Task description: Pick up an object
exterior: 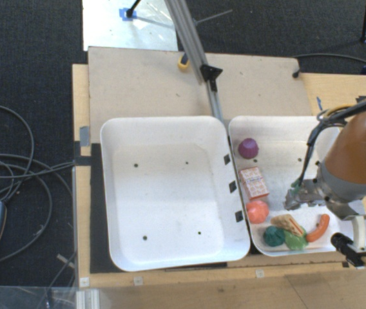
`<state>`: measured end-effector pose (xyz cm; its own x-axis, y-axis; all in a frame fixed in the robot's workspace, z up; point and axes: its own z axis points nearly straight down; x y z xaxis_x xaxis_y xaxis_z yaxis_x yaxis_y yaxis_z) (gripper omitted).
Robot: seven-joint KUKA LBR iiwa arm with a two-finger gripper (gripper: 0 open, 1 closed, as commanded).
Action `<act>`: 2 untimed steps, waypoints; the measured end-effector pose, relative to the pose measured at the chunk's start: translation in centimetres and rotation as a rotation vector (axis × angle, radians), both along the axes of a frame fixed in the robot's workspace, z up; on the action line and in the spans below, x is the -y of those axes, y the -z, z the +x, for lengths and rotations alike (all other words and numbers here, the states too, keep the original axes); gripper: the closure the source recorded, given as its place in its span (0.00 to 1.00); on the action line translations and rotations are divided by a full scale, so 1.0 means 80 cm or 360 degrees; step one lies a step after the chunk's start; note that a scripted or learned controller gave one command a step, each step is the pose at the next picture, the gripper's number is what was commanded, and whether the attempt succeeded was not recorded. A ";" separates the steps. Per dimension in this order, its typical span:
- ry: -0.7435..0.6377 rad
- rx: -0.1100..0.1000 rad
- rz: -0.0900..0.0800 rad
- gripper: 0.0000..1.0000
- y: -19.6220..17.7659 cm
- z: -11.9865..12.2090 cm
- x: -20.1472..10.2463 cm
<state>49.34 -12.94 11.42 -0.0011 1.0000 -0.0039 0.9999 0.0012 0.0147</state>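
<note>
The arm (pixel 357 159) is reaching in from the right and hanging over the right bin (pixel 279 129), its gripper (pixel 297 197) sitting low above the bin floor; how wide it is standing cannot be told. 6 things are lying in this bin: a purple ball (pixel 248 148) near the back, a pink box (pixel 254 182) below it, an orange ball (pixel 257 211) by the left wall, then a teal lump (pixel 274 235), a green piece (pixel 295 241), a tan sandwich (pixel 288 224) and an orange sausage (pixel 318 228) along the front. The left bin (pixel 170 192) is lying beside it.
</note>
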 end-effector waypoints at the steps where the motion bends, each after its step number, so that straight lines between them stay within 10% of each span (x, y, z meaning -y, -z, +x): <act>1: -0.0004 -0.0014 0.0003 1.00 -0.058 0.003 0.010; 2: -0.0007 -0.0012 0.0003 1.00 -0.112 0.002 0.013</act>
<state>49.53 -14.01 20.39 -0.0053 1.0000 -0.0019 1.0000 0.0053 0.0069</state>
